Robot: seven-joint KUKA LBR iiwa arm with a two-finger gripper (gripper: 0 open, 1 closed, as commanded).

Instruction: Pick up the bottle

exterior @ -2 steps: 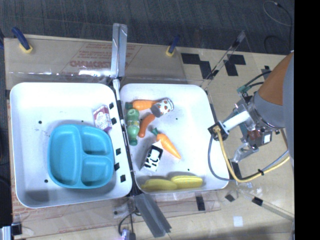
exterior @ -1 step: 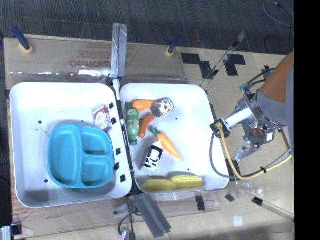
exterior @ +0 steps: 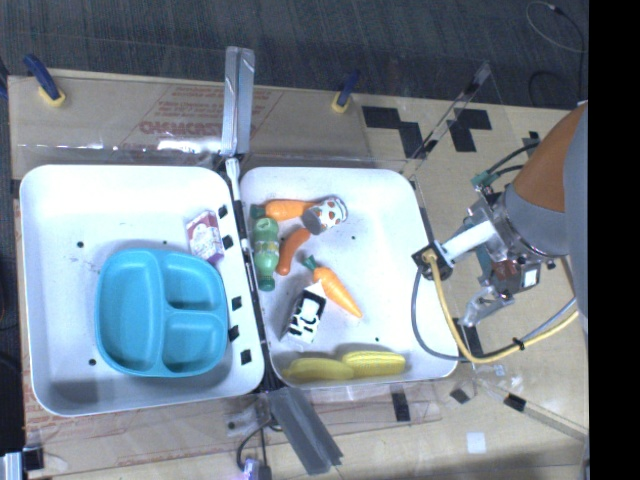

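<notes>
Nearest the camera, along the front rim of the right bin (exterior: 432, 268), two yellow corn cobs (exterior: 345, 366) lie end to end, filling most of that edge. Just behind them a small black-and-white carton (exterior: 308, 317) stands tilted, and an orange carrot (exterior: 338, 288) with a green top lies beside it, pointing toward the front right. The right half of this bin's floor is bare white, so the open room lies there, against the right wall.

In the left bin (exterior: 40, 268) a blue divided plate (exterior: 160, 313) takes up the front and middle, with a small purple packet (exterior: 204, 236) behind it, close to the divider between the bins.

The green bottle (exterior: 265, 251) lies in the right bin tight against its left wall, lengthwise along that wall. A second carrot (exterior: 292, 250) lies just beside it, and a third orange piece (exterior: 287, 210) with a round grey-and-white object (exterior: 326, 212) sits behind, near the back wall.

The gripper (exterior: 487, 303) is outside the right bin, beyond its right rim over the counter (exterior: 300, 103), well apart from the bottle, with the whole width of the bin between them. Whether its fingers are apart or together cannot be made out. The grey arm (exterior: 560, 188) with its orange band enters from the right, its wrist angled down and leftward, with yellow and black cables looping beneath it.
</notes>
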